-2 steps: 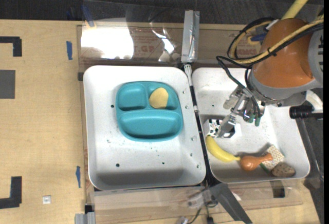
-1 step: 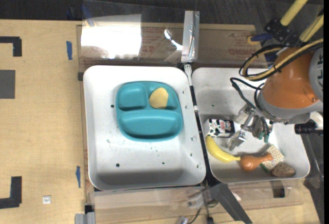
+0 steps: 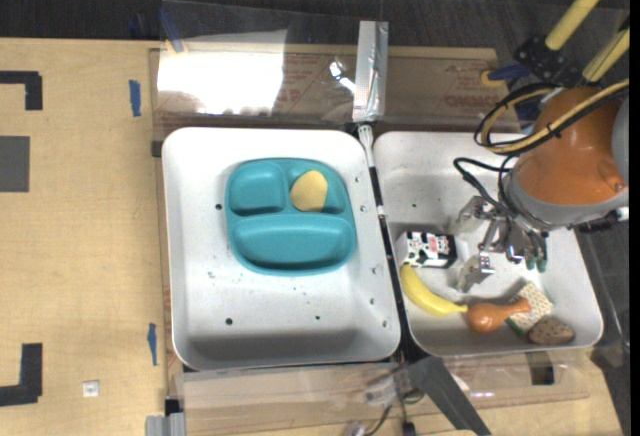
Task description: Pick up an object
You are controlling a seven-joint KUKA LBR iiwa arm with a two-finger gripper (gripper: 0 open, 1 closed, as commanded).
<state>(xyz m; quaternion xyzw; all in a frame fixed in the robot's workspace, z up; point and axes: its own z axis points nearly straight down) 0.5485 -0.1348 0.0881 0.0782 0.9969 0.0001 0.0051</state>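
Note:
My gripper (image 3: 478, 269) hangs low in the right bin (image 3: 420, 174), its metal fingers just above and right of a yellow banana (image 3: 428, 294). A small black-and-white patterned item (image 3: 430, 248) lies left of it. An orange drumstick-shaped toy (image 3: 492, 314) and a brown cookie-like piece (image 3: 550, 331) lie near the bin's front edge. Nothing shows clearly between the fingers. The arm's orange band (image 3: 575, 159) sits above on the right.
The left bin (image 3: 200, 314) holds a teal divided plate (image 3: 290, 216) with a yellow lemon-like object (image 3: 309, 190) in its upper right compartment. A clear plastic sheet and taped divider (image 3: 371, 74) stand behind the bins. Cables loop near the wrist.

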